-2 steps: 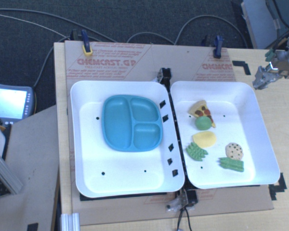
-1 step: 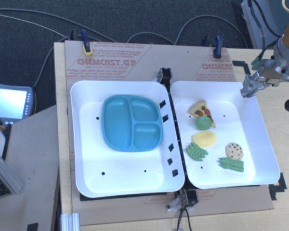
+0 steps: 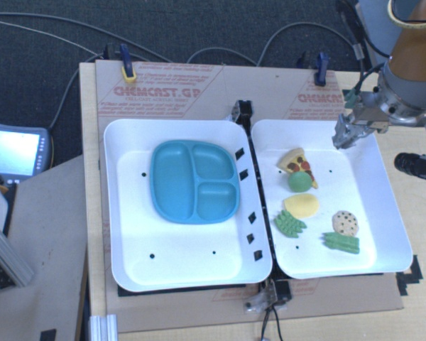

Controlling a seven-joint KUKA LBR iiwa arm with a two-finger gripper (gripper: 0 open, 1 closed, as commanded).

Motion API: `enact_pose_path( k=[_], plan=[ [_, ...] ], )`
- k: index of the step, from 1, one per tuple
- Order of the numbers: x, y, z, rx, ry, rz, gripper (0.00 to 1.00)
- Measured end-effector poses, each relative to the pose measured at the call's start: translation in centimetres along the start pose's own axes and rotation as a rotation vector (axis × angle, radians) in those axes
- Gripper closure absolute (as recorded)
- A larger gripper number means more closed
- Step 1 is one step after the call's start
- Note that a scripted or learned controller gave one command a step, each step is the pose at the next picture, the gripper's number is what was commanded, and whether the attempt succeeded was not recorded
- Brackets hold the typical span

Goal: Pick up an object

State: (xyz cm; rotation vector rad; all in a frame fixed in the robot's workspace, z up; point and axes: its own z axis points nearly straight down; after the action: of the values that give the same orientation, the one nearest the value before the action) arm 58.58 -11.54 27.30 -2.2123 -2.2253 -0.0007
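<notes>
The right bin (image 3: 383,204) holds several toy foods: a pizza slice (image 3: 295,161), a green ball (image 3: 299,182), a yellow lemon-like piece (image 3: 301,205), a green ridged piece (image 3: 289,224), a cookie (image 3: 345,223) and a green bean-like piece (image 3: 341,243). My gripper (image 3: 345,135) hangs over the far right part of that bin, above and to the right of the pizza slice, apart from all the foods. Nothing shows between its fingers.
A blue divided plate (image 3: 195,181) lies in the left bin (image 3: 128,247). A black clip divider (image 3: 250,190) runs between the bins. Blue clamps (image 3: 128,66) hold the cardboard base at the back. A screen device (image 3: 14,151) sits off the bench at left.
</notes>
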Motion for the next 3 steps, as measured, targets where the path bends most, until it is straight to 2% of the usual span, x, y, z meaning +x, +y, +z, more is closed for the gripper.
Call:
enact_pose_path(
  k=[1, 3],
  plan=[
    [5.2, -0.8, 0.5, 0.001, 0.000, 0.000, 1.00],
    [14.4, -4.1, 1.0, 0.001, 0.000, 0.000, 1.00]
  ],
)
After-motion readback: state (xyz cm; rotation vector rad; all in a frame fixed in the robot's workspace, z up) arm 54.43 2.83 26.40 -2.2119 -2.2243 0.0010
